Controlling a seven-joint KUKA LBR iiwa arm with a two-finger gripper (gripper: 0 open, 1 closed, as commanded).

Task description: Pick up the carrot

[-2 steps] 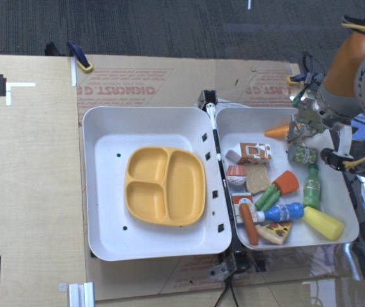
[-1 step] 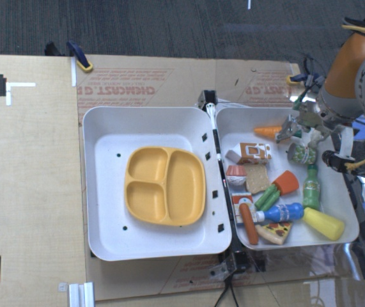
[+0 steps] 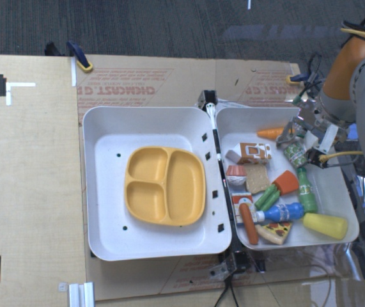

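Left bin (image 3: 99,190): shallow white plastic, smooth, rounded corners. It held one yellow plate (image 3: 166,185), glossy, three compartments, all bare.

Right bin (image 3: 351,226): same make, crowded with toy food. Near its left wall lay a small carton (image 3: 255,152), a slice of brown bread (image 3: 257,178), matte and grainy, and a red sausage (image 3: 248,226). Further right: a blue bottle (image 3: 283,212), a pizza wedge (image 3: 276,233), a green bottle (image 3: 307,192), a yellow lemon-shaped piece (image 3: 326,224).

Carrot (image 3: 271,133): orange, tapered, smooth, lying flat at the far side of the right bin, beyond the carton, just beside the gripper's left. Judged a light, stiff, hollow plastic toy, likely slippery along its cone; best taken across the thicker end, where parallel fingers would not squeeze it out.

Gripper (image 3: 295,137): grey metal, low over the far right of the bin, close to the carrot's thick end. How far its pincer stood apart could not be told, nor whether it had hold of anything.
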